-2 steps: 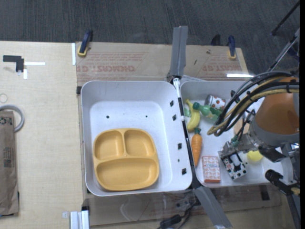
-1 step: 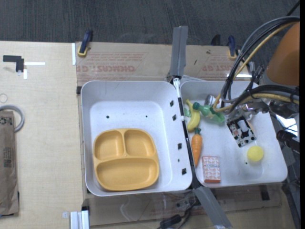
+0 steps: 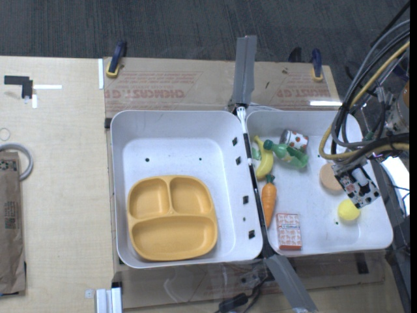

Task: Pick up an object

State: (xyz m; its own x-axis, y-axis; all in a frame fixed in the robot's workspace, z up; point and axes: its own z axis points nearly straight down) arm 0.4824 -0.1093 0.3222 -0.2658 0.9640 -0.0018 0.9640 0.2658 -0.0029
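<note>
Nearest the lens, a red-and-white carton (image 3: 289, 231) lies at the right bin's (image 3: 313, 243) front. Farther right, a yellow ball (image 3: 348, 211) sits just beside and below the pincer (image 3: 356, 186), apparently touching it. Whether that pincer is apart or together, I cannot tell.

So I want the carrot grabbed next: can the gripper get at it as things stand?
Probably yes. The carrot lies uncovered in the right bin, but it hugs the left wall, with the banana above and a box beside, leaving little finger room.
</note>
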